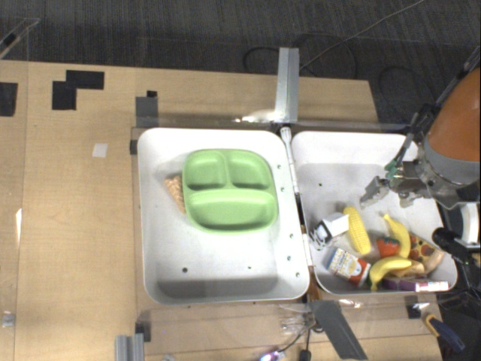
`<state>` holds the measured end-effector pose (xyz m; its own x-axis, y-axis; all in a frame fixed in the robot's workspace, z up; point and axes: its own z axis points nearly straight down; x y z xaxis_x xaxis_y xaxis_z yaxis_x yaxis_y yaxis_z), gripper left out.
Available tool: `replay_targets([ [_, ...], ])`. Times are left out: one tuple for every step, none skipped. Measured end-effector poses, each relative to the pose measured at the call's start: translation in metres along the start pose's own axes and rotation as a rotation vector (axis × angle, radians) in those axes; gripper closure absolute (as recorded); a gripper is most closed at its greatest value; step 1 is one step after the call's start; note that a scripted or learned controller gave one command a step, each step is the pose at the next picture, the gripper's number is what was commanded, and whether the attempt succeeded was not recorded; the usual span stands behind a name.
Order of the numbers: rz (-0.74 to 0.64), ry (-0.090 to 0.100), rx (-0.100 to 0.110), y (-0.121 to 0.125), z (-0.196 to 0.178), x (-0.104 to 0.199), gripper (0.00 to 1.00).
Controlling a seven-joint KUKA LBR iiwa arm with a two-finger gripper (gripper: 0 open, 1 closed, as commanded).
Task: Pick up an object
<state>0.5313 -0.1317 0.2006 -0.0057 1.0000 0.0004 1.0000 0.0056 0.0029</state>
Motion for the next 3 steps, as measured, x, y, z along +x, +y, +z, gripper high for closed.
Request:
replay_targets([
  [-0.156, -0.001, -0.005, 0.010, -0.112, 0.026, 0.00],
  [-0.295, -0.001, -0.001, -0.030, 0.002, 0.044, 0.00],
  [-0.223, -0.002, -0.004, -0.019, -0.066, 0.031, 0.00],
])
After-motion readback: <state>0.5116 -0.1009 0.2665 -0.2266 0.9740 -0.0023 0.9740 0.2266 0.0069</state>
